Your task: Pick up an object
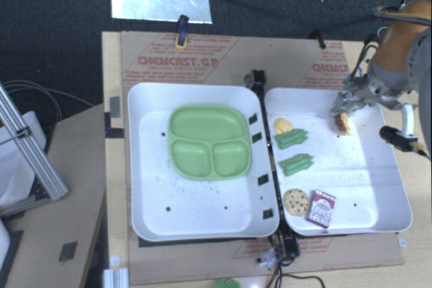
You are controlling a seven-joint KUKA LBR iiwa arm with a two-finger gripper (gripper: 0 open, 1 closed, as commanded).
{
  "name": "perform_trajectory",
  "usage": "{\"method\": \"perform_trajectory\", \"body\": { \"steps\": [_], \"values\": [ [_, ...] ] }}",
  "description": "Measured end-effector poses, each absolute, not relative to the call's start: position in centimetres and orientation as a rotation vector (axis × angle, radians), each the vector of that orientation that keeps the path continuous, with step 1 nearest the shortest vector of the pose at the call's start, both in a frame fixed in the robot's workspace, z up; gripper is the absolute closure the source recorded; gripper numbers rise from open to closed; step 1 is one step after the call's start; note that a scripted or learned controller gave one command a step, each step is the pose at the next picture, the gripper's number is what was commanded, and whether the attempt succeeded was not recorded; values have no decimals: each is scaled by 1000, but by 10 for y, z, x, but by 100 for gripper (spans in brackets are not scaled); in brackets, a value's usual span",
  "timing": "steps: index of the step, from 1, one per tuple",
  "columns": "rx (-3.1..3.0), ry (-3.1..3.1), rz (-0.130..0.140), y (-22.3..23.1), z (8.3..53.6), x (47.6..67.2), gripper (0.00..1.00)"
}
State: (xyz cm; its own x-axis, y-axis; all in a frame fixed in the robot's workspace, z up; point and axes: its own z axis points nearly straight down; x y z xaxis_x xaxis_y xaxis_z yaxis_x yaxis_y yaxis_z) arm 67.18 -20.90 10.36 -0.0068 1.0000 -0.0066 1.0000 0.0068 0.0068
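My gripper (345,108) hangs low over the far part of the right bin (378,172), reaching in from the right. Directly beneath its tips lies a small red and yellow toy food piece (344,123), touching or nearly touching them. Along the bin's left side sit a yellow piece (283,125) and two green bean pods (291,139) (296,163). A round cookie (295,202) and a small red box (321,208) lie at the near end.
The left bin (145,165) holds a green divided plate (208,141). A black divider strip with clips (264,145) runs between the bins. Brown cardboard lies under both. A cable and black fitting (398,138) hang off the arm over the right bin's far right edge.
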Motion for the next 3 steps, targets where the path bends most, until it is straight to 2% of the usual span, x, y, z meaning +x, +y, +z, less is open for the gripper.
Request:
{"method": "perform_trajectory", "body": {
  "steps": [1, 2, 3],
  "values": [
    [2208, 2229, 7, -142, 87, 649, 100],
    [2215, 2225, 3, -145, 85, 648, 0],
    [2219, 2218, 3, -182, 86, 651, 0]
  ]
}}
